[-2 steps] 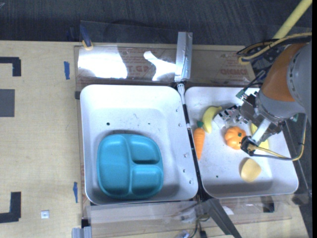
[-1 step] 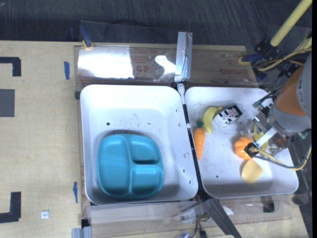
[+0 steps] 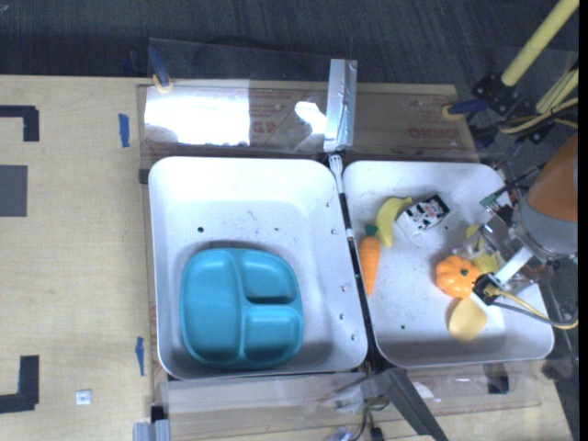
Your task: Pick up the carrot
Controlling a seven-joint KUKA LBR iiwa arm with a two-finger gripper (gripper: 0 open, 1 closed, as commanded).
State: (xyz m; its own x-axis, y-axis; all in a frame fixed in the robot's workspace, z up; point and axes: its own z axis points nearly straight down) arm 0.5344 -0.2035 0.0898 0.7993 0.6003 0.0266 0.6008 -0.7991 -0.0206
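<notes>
The carrot (image 3: pixel 368 261), orange with a green top, lies against the left wall of the right bin (image 3: pixel 404 338), pointing toward the front. My gripper (image 3: pixel 496 239) hangs over the right side of that bin, well to the right of the carrot and apart from it. Just to its left sits a round orange fruit (image 3: pixel 454 276). Nothing is visibly held.
A yellow banana (image 3: pixel 393 217) and a small black-and-white object (image 3: pixel 424 211) lie behind the carrot. A pale yellow fruit (image 3: pixel 467 320) rests near the right bin's front. A blue divided plate (image 3: pixel 241 307) lies in the left bin (image 3: pixel 184 191).
</notes>
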